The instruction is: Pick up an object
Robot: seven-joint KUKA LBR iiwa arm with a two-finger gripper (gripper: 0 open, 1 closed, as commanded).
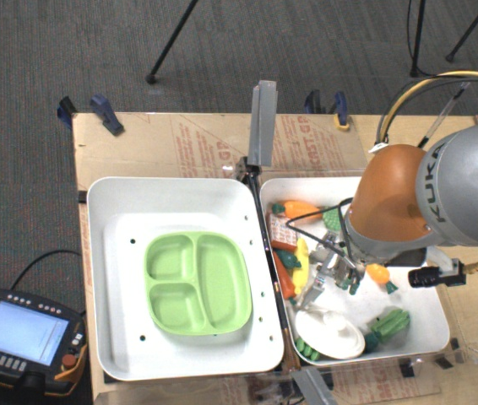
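Nearest: teach pendant [24, 337] on floor, lower left. Left bin [180, 194] on bench [171, 142]: green divided plate [198, 283], three compartments, lying flat at centre. Right bin [429, 327]: white bowl [332, 332] at near edge, green toy vegetable [388, 325] just beside it; orange carrot toy [380, 274] further in; yellow toy [303, 258] and red-orange pieces [285, 270] crowd left wall. Hand [328, 277] low over this clutter, above bowl; open or closed: cannot tell. Farther: orange-banded arm [391, 197], blue clamps [104, 112], tripod legs [176, 32].

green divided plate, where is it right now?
In the camera view, the green divided plate lies flat in the middle of the left bin, apart from the toys in the right bin.
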